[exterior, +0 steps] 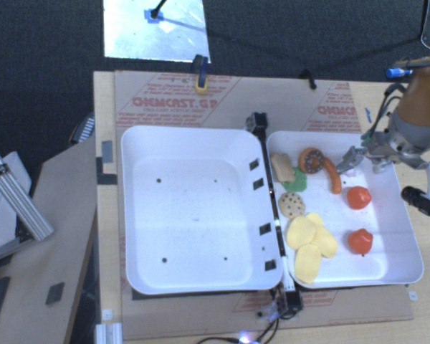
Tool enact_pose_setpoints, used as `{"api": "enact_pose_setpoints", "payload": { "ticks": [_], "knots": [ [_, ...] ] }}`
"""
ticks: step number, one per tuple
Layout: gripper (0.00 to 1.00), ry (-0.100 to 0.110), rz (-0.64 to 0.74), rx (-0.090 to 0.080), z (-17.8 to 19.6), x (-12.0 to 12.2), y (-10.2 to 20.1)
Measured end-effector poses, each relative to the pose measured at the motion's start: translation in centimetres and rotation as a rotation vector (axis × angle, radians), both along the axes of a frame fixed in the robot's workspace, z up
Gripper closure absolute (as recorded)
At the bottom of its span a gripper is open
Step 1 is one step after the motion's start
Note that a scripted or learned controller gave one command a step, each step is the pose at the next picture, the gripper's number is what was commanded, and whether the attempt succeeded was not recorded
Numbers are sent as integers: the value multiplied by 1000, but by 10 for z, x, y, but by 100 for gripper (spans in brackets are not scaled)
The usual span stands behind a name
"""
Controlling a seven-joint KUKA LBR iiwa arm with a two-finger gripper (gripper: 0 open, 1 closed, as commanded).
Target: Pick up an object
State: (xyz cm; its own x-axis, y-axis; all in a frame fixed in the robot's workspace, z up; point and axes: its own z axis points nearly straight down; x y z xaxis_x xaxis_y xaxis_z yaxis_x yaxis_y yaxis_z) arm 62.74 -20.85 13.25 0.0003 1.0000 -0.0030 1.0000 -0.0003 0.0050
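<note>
While reaching in from the right, hovering with the gripper [350, 160] low over the right bin [388, 228], just beside the orange sausage [332, 175], probably lining up on it. Cannot tell whether spread or pressed together. Lying slim, curved and glossy, touching the chocolate doughnut [312, 160], near the red tomato [358, 197].

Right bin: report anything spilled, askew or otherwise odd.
Nothing stands out. The right bin holds toy food lying loosely inside its walls: a hot dog, a donut, a cookie, yellow chips and two tomatoes. Nothing has spilled over the rim. The end effector hangs over the bin's far edge.
</note>
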Motion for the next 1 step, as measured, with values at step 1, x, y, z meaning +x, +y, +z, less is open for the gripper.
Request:
{"api": "enact_pose_setpoints", "payload": {
  "ticks": [1],
  "knots": [
    [0, 9, 0, 4, -12, -55, 2]
  ]
}}
